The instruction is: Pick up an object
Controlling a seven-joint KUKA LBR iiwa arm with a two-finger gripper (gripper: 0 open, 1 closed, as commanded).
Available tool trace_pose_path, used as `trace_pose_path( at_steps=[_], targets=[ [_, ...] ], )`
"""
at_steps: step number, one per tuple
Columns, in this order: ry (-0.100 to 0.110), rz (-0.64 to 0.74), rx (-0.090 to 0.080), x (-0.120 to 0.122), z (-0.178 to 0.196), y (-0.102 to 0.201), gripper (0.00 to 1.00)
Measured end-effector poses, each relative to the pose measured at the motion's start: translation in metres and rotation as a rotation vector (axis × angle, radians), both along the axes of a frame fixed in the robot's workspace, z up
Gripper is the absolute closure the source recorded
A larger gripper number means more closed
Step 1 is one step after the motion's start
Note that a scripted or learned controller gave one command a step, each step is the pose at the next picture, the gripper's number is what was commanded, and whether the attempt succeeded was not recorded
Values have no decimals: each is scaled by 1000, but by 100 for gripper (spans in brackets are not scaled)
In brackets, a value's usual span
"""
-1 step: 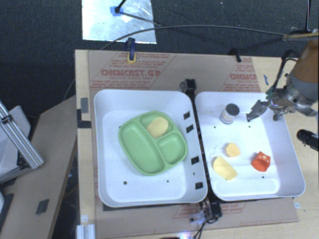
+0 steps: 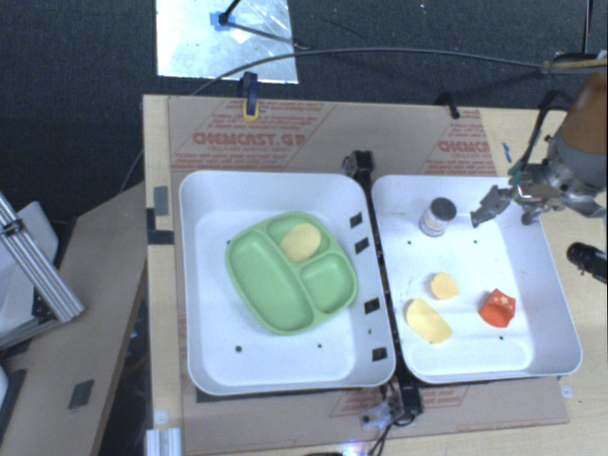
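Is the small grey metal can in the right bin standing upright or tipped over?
Upright. The small grey metal can shows its round top toward the camera, with its short side visible below, resting on the floor of the right white bin.

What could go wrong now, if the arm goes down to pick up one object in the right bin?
1. The gripper is above the right bin, beside the small can; going down off-centre could tip the can or roll it away.
2. The two yellow pieces lie close together, so a grasp there might push one aside.
3. The red piece looks small and irregular, so it may slip.
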State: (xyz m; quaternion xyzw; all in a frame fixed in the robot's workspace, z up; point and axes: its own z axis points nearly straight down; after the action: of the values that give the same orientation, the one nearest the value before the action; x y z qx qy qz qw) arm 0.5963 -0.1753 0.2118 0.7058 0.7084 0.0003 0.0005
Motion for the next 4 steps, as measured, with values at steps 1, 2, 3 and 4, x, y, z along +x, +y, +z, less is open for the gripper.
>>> trace_pose_path(
  at_steps=[1,2,3,4],
  targets=[
    [1,-2,0,3,-42,-4,0],
    [-1,2,-1,12,-85,-4,0],
    [-1,1,-1,14,-127,-3,0],
    [-4,1,-2,14,-116,-3,100]
  ],
)
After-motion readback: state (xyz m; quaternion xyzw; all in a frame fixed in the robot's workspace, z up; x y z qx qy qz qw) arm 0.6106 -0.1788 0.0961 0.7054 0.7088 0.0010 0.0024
